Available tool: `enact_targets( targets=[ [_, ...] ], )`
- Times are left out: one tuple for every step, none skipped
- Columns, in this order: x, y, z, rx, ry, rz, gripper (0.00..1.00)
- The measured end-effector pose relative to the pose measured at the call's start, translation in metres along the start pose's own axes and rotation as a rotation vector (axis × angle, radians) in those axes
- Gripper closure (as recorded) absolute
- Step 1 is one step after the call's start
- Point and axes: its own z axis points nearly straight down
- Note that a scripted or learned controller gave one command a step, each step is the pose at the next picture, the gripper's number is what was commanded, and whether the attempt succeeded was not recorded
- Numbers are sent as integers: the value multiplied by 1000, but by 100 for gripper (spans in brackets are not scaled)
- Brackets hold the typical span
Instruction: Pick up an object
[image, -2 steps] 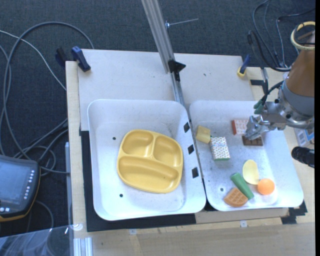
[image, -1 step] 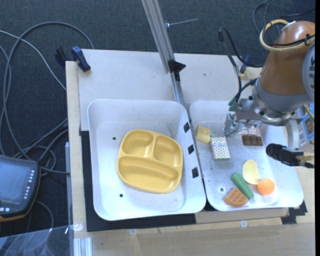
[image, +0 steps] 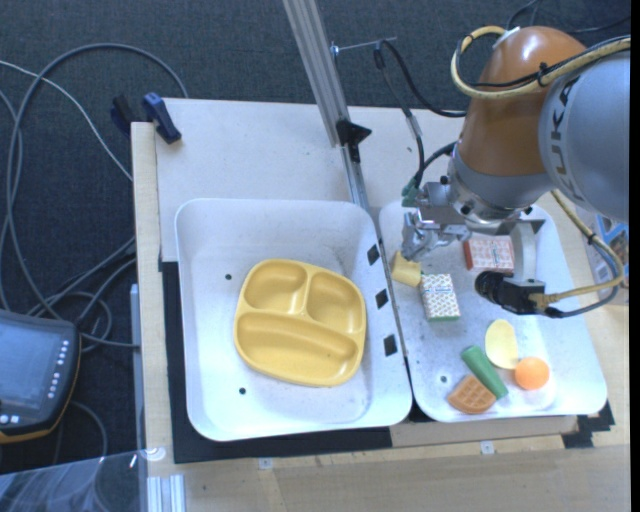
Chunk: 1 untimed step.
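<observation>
My gripper (image: 418, 243) hangs over the upper left part of the right bin (image: 575, 385). It points down just above a small pale yellow block (image: 405, 271), which lies by the bin's left wall. A green and white box (image: 440, 297) lies just right of and below the block. A pink patterned box (image: 490, 253) sits to the gripper's right, partly under the wrist. Nothing shows between the gripper and the block.
The left bin (image: 200, 300) holds a yellow divided plate (image: 300, 322). In the right bin's near end lie a pale yellow slice (image: 502, 343), an orange ball (image: 532, 373), a green stick (image: 484, 371) and an orange waffle piece (image: 471, 396).
</observation>
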Motion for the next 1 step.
enact_targets(
  targets=[
    [49,34,2,-1,0,0,100]
  ],
)
